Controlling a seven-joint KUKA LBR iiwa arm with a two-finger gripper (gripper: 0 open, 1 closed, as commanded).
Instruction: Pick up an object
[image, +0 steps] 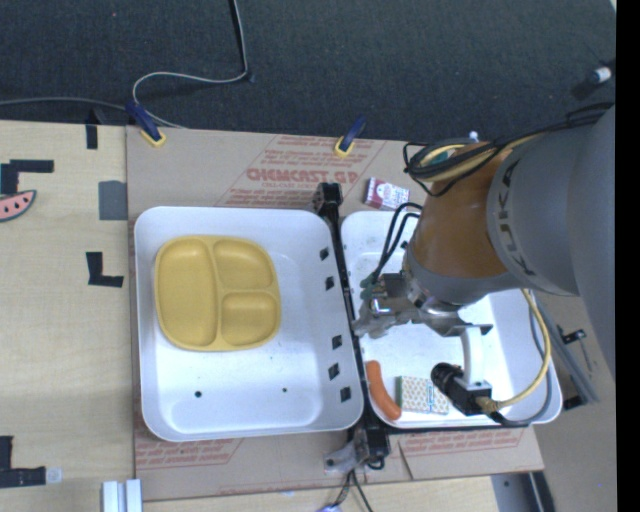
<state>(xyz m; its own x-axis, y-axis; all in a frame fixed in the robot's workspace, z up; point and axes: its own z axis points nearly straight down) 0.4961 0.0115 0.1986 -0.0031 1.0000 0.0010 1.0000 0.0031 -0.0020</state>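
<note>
A yellow divided plate is lying in the left bin, toward its far-left corner. In the right bin, an orange sausage-shaped object and a small speckled packet are resting side by side along the near edge. The grey arm is reaching over this bin, its tool hanging beside the bin's left wall. How the tool is set cannot be told. Nothing appears lifted yet, so the pick seems to be ahead.
</note>
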